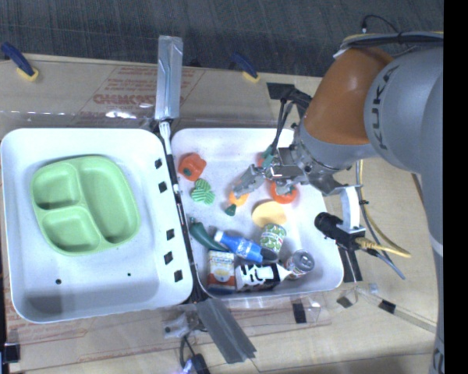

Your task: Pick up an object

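Over the right bin (218,142), reaching in from three o'clock with the gripper (253,179) spread, pinching nothing, hovering above an orange carrot toy (235,201) at six o'clock, just beside a green ridged toy (203,192) at nine o'clock

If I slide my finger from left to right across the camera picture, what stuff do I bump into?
Green plastic divided tray → small orange toy pepper → yellow rounded toy → grey arm with orange band.
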Controlling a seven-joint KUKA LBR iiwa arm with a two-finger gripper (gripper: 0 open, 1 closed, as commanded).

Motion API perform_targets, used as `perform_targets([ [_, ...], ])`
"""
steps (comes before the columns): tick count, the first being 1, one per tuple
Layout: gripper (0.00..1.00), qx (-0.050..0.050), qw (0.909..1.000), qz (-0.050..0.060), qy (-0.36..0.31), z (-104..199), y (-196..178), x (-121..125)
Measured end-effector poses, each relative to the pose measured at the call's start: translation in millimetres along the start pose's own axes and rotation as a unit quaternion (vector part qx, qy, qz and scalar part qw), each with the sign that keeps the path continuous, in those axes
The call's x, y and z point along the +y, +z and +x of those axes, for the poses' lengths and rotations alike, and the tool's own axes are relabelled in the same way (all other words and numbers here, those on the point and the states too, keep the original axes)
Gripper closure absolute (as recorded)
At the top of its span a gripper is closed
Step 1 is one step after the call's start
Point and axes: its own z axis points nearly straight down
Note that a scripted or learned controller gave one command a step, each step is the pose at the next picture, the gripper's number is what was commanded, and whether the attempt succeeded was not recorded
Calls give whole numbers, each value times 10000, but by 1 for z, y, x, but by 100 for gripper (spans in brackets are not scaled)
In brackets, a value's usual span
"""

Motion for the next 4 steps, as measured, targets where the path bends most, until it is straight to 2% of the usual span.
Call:
perform_targets([
  [1, 100, -4, 10000, 4, -19, 0, -10, 0],
  [2, 0, -5, 10000, 2, -21, 0, -10, 0],
  [3, 0, 2, 9993, 7, -375, 9, 75, 40],
  [4, 0, 3, 9978, -17, -655, -56, 129, 50],
])
